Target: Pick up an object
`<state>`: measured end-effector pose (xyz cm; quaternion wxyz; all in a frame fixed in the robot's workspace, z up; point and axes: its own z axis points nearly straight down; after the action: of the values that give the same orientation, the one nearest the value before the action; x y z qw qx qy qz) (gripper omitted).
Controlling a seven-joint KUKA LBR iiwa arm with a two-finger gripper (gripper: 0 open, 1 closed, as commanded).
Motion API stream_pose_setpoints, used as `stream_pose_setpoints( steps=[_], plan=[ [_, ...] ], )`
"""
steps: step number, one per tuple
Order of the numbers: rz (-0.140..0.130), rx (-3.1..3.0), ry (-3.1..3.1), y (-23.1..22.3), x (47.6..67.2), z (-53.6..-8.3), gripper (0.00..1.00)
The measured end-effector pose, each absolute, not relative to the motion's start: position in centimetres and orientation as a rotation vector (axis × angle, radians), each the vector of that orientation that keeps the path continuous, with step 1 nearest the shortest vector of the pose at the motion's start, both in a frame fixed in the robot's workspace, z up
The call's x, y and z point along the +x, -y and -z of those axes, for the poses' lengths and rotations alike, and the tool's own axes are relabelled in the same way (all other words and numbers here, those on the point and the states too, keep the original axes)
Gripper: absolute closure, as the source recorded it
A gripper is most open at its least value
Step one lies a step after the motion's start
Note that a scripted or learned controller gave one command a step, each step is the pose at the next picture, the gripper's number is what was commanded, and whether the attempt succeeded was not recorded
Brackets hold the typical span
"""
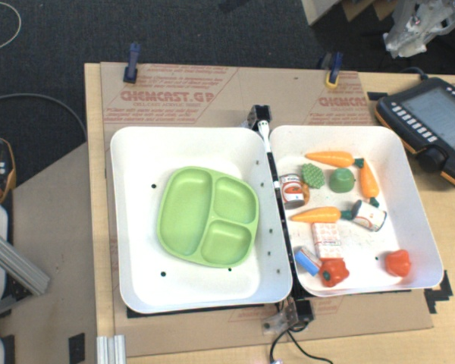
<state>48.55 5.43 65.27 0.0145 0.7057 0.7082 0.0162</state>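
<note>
The task leaves the choice of object open, and all the loose candidates lie in the right bin (418,203), so a good pick starts with one that stands apart from its neighbours. The red toy vegetable (398,263) in the near right corner looks like the easiest choice: it lies well apart from everything else, though close to the bin's wall, so the descent should come straight down and stay inside the rim. The orange toy carrot (330,158) at the far side is another fair target, best taken across its narrow width. The near left cluster is harder, since the small carton (327,241), the blue piece (306,262) and the red pepper (334,273) touch or nearly touch. The small can (293,190) sits just beside the wall between the bins. The left bin (129,203) holds a green divided plate (208,217), which is broad and flat and probably a poor thing to pinch. The gripper (413,32) hangs at the far right, beyond the desk (212,89) and well apart from both bins; it touches nothing, holds nothing visible, and I cannot tell whether it is spread or pressed together.
</note>
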Motion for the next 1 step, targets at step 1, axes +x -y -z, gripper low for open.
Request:
stream_pose_setpoints(
  steps=[1],
  plan=[
    [-0.055,2.195,-2.202,-5.43,48.60,-66.35,1.00]
  ],
)
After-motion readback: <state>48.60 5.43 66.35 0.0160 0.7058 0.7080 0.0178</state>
